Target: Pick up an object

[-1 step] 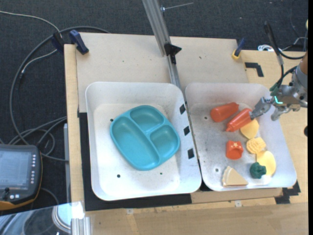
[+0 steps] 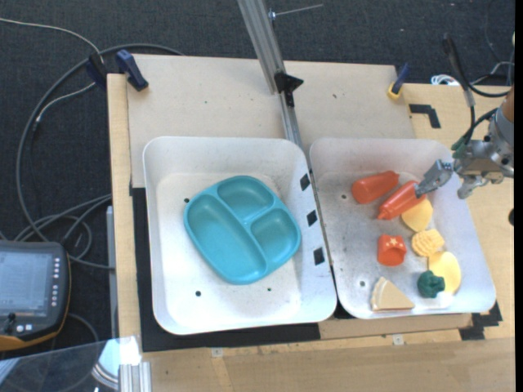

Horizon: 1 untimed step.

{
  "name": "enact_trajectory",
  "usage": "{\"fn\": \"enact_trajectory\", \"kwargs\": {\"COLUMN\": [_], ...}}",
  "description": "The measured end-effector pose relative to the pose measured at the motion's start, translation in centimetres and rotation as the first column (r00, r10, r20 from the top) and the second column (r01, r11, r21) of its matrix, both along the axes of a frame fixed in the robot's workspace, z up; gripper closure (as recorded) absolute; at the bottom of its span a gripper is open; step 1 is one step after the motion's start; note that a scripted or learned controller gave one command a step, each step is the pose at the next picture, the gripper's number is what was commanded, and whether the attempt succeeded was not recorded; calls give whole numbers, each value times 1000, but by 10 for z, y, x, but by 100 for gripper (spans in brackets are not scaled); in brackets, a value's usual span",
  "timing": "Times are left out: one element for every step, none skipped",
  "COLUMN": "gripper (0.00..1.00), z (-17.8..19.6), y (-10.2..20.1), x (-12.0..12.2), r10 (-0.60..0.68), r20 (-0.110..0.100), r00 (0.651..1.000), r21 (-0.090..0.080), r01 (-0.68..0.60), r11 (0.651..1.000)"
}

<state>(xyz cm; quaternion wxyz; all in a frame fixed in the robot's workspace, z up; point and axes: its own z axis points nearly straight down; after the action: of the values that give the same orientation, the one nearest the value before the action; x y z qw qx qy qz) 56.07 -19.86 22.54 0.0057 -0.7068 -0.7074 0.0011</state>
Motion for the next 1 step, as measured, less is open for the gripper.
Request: {"fn": "enact_trajectory", "kwargs": {"gripper": [0], "z": [-45], "y": [-1], "x": [0], "r10": [-1], "r20": [-8], "r00": [1000], "r21": [2], "r01": [1], "r11": [1000]}}
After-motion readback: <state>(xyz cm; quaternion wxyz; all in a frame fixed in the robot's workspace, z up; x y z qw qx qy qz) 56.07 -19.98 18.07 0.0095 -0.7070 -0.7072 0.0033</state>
